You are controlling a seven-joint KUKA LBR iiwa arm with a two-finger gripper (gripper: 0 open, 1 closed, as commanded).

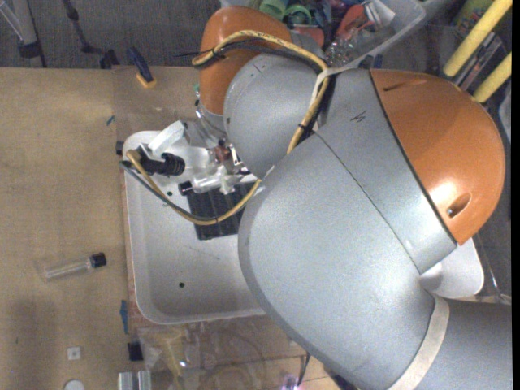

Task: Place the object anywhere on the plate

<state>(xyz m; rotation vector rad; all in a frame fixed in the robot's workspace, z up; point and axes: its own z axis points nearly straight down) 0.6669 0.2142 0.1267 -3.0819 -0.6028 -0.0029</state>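
Note:
My grey arm (349, 218) with its orange band (455, 161) covers the middle and right of the camera view. It reaches down to the left over a shallow white bin (162, 295). The white wrist block with black and yellow cables (175, 161) hangs over the bin's far left corner. Below it the black gripper (218, 218) sits low above the bin floor, close against the arm's grey shell. The arm hides the bin's right part and whatever lies under it.
A clear tube with a black cap (73, 265) lies on the brown bench left of the bin. A blue clip (144, 75) sits at the back. A crate of colourful items (325, 6) and yellow tubes (487, 31) stand at the top. A dark speck (181, 283) marks the bin floor.

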